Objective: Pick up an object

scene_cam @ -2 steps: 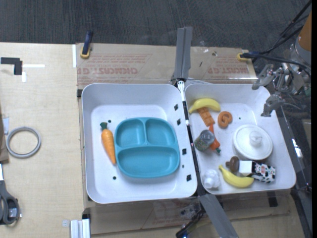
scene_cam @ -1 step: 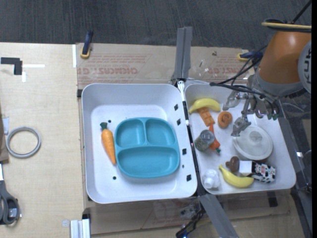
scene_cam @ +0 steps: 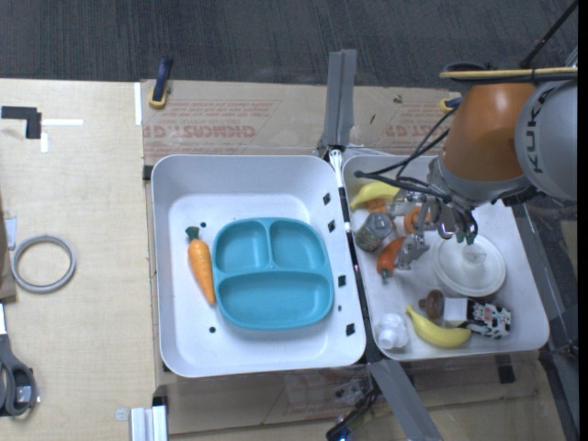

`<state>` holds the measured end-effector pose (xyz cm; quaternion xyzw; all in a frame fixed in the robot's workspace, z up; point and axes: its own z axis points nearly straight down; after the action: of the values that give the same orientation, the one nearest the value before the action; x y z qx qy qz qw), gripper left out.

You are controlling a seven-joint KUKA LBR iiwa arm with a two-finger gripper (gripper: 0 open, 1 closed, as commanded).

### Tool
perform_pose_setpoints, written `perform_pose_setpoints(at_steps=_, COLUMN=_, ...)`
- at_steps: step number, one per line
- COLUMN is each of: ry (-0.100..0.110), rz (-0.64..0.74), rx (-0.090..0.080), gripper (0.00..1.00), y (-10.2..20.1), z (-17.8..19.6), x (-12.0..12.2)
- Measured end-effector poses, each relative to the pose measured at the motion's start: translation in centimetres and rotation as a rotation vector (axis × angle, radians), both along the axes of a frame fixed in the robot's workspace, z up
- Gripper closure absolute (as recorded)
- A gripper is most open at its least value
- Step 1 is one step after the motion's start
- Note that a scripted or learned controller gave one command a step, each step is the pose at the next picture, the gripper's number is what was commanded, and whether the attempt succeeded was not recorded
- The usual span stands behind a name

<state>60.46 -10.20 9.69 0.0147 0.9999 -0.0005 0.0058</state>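
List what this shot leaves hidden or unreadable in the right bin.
- Gripper: the wrist and cables above it hide its finger state.
- Banana at the bin's back: the arm's cables cross its right end.
- Grey can-like item: too small and blurred to identify.
- Black-and-white object: too small to identify.
- Right bin: the arm covers its back right corner.

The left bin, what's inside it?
A blue divided plate with bare compartments, and a toy carrot beside it on the left bin floor. Whatever is beneath the plate is covered.

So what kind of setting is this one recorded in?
Likely a robotics lab bench for pick trials: two white bins clamped side by side, toy food such as a carrot and banana, and tape lying about.
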Motion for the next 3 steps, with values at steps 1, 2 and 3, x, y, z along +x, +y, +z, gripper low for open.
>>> perform_pose_setpoints(at_steps=1, ry=-0.011, rz=0.002, rx=-0.003, gripper=1.00, y=0.0, z=1.2, x=0.3)
perform_pose_setpoints(at_steps=2, ry=0.006, rz=0.169, rx=0.000, gripper=1.00, y=2.3, z=12.6, x=1.7)
perform_pose_setpoints(at_steps=3, ry=0.002, rz=0.169, rx=-0.001, gripper=1.00, y=2.3, z=13.6, x=1.8)
